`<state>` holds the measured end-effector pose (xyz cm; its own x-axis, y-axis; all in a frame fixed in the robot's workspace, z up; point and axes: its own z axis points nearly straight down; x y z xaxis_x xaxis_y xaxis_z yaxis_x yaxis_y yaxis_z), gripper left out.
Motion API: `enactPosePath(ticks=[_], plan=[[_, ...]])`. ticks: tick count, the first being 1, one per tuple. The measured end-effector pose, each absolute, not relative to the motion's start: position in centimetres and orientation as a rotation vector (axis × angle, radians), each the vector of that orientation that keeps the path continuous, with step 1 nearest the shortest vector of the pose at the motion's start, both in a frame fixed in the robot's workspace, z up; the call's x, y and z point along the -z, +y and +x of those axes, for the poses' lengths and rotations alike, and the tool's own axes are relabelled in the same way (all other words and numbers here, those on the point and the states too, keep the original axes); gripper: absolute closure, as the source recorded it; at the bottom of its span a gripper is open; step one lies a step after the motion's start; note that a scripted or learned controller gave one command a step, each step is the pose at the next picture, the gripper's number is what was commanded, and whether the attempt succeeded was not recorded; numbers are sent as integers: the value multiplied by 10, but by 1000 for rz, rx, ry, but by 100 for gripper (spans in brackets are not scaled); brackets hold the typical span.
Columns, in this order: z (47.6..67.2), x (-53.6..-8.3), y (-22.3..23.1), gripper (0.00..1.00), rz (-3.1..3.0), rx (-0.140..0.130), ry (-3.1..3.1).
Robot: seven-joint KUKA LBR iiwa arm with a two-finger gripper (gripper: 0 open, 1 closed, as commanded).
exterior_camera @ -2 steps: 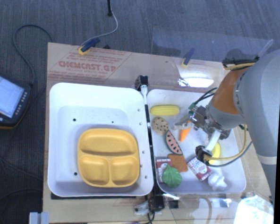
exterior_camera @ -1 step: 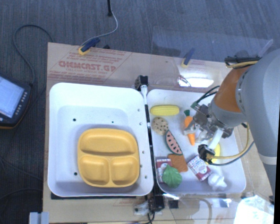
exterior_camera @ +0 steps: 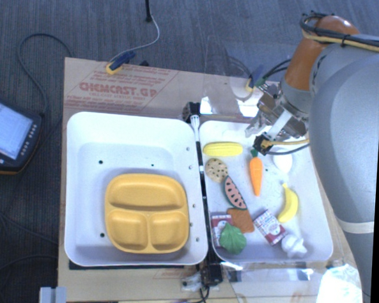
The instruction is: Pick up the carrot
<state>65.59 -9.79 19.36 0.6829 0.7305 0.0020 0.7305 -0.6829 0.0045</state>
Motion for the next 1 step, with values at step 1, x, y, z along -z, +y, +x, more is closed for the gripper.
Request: enactPosePath(ticks=[1], plan=[[545, -196, -107, 100, 2787, 12, 1454]])
